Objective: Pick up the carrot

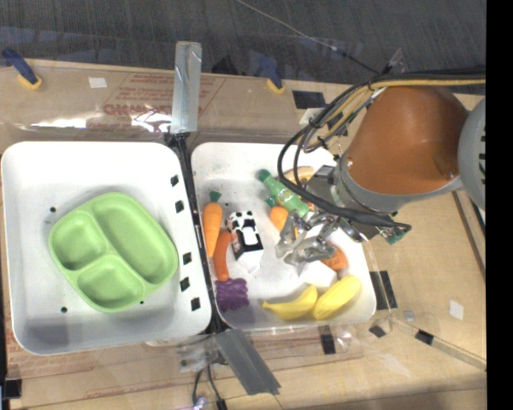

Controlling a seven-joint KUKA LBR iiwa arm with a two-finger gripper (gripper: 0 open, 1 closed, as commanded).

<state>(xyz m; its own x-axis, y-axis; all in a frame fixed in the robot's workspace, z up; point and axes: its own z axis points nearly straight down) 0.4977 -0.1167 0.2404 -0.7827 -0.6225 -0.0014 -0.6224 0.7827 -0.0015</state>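
The grey KUKA arm (474,156) enters from the 3 o'clock edge of the camera view and extends toward 9 o'clock. Its broad orange wrist band (406,139) faces the camera, tapering downward into a grey collar. Black cables (321,126) loop from the 12 o'clock side of the band down toward the tool. The metallic two-finger gripper (301,248) hangs below the collar at about 8 o'clock from the band, pointing down; the spacing of its tips cannot be resolved.

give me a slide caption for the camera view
Gripper low in the right bin among toy foods, the carrot apart at its left; green plate in the left bin.
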